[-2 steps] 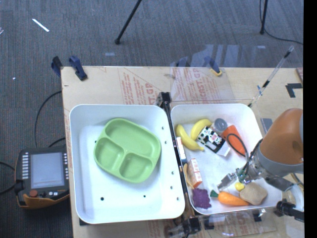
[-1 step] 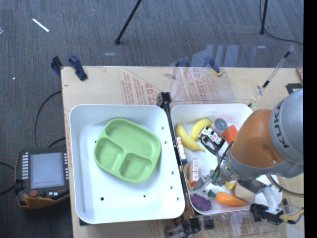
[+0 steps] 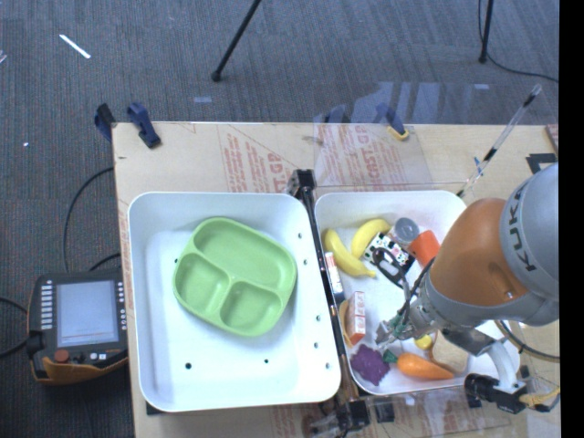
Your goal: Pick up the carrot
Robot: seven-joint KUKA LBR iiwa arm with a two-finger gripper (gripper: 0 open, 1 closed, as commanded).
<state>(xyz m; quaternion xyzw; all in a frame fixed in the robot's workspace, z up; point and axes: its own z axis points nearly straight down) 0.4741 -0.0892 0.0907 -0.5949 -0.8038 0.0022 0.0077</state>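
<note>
The left bin holds a green divided plate, lying a little tilted near its middle. In the right bin two bananas lie at the upper left, a purple bunch of grapes sits near the front edge, and just to its right the carrot lies flat on the bin floor. The gripper hangs just above the grapes and carrot, under the orange-banded arm, and I cannot tell how its tips stand
</note>
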